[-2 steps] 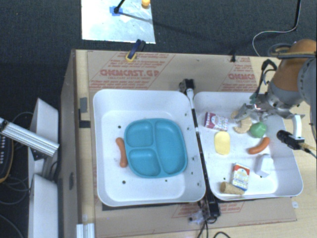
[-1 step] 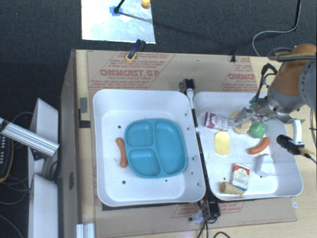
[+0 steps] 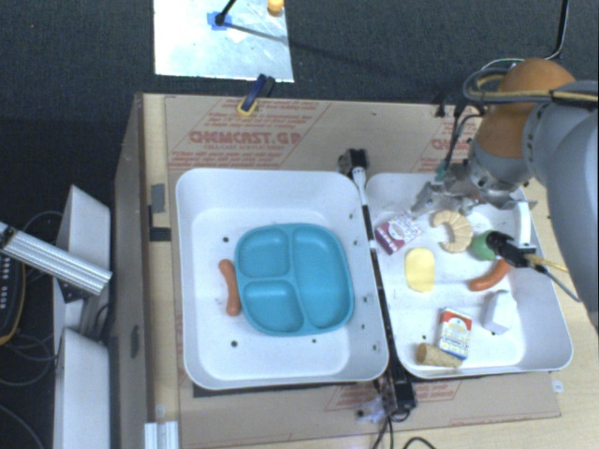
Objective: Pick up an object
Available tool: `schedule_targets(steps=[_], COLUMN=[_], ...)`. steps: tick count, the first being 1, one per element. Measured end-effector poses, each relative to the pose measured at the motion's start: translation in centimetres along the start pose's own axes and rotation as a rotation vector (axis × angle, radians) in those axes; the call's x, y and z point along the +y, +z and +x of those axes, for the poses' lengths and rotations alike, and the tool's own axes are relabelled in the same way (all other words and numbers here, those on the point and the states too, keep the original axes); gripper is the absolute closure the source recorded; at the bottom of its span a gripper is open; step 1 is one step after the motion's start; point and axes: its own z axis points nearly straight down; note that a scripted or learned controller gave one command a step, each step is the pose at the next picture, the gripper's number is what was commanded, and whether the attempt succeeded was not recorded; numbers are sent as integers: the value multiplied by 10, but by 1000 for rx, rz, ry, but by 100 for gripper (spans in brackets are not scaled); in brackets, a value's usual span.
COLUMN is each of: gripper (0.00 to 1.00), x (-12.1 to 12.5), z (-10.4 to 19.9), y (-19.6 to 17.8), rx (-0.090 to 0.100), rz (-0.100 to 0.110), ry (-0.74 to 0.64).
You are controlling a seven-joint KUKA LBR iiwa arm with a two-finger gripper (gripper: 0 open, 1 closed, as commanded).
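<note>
My gripper (image 3: 432,195) hangs over the back of the right bin (image 3: 552,344), at the end of the grey arm with its orange band (image 3: 510,110). Just in front of it lie a tan croissant-shaped piece (image 3: 454,229) and a pink and white packet (image 3: 397,232). Further forward are a pale yellow block (image 3: 420,269), a green piece (image 3: 484,245), an orange sausage-like piece (image 3: 489,277), a small red and white carton (image 3: 456,332), a tan cork-like piece (image 3: 431,354) and a grey and white item (image 3: 496,309). I see nothing held.
The left bin (image 3: 201,204) holds a blue divided plate (image 3: 293,279) and an orange-brown sausage (image 3: 229,286) beside its left edge. A black divider rail (image 3: 370,251) runs between the bins. A shiny sheet (image 3: 220,26) lies beyond the bench.
</note>
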Motion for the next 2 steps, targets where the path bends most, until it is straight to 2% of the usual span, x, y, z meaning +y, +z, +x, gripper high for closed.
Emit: schedule_targets(steps=[1,2], gripper=[100,100], x=[1,0], z=[0,-57], y=[-11,-70], rx=[-1,-2], rz=[-3,-1], ry=[-2,2])
